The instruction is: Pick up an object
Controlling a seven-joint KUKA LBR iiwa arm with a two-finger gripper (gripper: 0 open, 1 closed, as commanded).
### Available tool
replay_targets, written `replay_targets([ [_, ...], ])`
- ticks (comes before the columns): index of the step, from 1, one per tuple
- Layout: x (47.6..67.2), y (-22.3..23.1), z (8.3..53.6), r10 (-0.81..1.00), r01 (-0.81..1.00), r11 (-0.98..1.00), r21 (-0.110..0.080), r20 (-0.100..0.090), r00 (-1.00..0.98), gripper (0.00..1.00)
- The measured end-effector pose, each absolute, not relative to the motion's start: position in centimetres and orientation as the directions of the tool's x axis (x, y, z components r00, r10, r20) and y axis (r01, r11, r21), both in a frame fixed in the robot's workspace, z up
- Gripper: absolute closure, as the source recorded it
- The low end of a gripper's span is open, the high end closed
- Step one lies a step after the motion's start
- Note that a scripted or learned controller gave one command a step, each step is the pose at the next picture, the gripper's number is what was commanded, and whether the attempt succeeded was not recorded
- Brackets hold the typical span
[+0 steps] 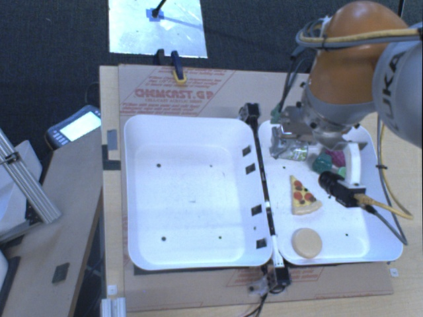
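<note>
My gripper [283,142] hangs low over the back left part of the right bin [380,240], under the grey and orange arm. A small pale greenish thing [299,154] lies right at its tip; whether it is held cannot be made out. A toy pizza slice [303,195] lies in the middle of that bin, in front of the gripper. Near the bin's front edge rests a round tan disc [307,242]. Right of the gripper sit a teal piece [324,162], a magenta piece [338,157] and a white bar [354,162], partly hidden by the arm.
The left bin [192,190] stands beside the right one, with a black clip-lined divider [259,177] between them. Both rest on a cardboard sheet [175,92]. A handheld device [74,128] and a metal rail [26,183] lie off to the left.
</note>
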State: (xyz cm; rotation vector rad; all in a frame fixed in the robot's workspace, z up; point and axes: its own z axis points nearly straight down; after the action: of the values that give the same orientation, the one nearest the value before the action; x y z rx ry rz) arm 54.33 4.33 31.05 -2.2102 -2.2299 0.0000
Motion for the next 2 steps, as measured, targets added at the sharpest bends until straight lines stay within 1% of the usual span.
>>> replay_targets([
  [1, 54.6, 9.1, 34.3, 1.000, 1.000, 0.008, 0.004, 0.002, -0.008, 1.00],
  [2, 49.0, 9.2, 26.6, 1.000, 1.000, 0.001, -0.009, 0.000, -0.001, 1.00],
])
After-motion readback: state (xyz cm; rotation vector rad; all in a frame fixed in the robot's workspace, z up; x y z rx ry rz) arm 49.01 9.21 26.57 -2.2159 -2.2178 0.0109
